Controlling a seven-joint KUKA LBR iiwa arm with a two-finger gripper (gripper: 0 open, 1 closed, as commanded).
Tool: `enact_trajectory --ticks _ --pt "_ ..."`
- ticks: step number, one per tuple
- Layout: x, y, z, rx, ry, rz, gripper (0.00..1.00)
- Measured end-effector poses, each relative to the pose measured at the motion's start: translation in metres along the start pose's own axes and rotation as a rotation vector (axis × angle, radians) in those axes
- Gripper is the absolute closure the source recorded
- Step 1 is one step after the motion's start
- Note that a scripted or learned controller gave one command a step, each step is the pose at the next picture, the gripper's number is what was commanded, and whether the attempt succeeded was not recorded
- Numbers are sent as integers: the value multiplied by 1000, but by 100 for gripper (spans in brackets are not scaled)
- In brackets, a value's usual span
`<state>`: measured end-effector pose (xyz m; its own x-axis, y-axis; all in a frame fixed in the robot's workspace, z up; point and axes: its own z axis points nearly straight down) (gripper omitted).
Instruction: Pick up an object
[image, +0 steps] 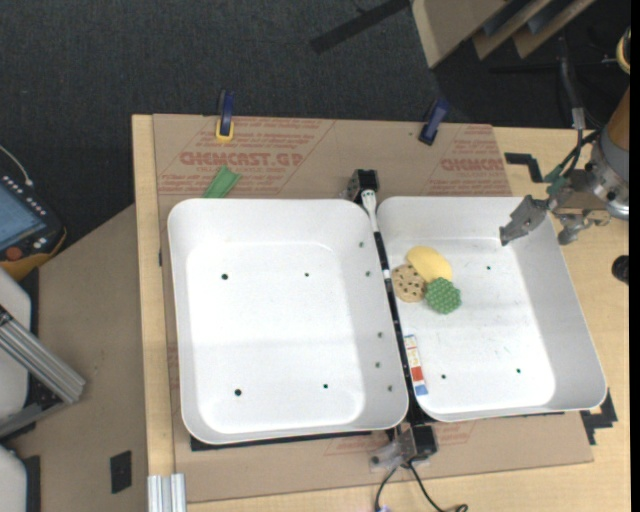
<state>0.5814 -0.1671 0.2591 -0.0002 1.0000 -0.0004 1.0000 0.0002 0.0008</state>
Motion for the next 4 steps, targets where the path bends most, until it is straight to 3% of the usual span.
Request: enact_trajectory --ticks 1,2,3,4 --pt "-43 -71 -195 -19 -9 5 0" --pt "-41 -69 -195 -5 -4 0 100" --pt "33 -41 -86 11 5 -8 100" --pt "28 -90 -170 -7 -2 0 100"
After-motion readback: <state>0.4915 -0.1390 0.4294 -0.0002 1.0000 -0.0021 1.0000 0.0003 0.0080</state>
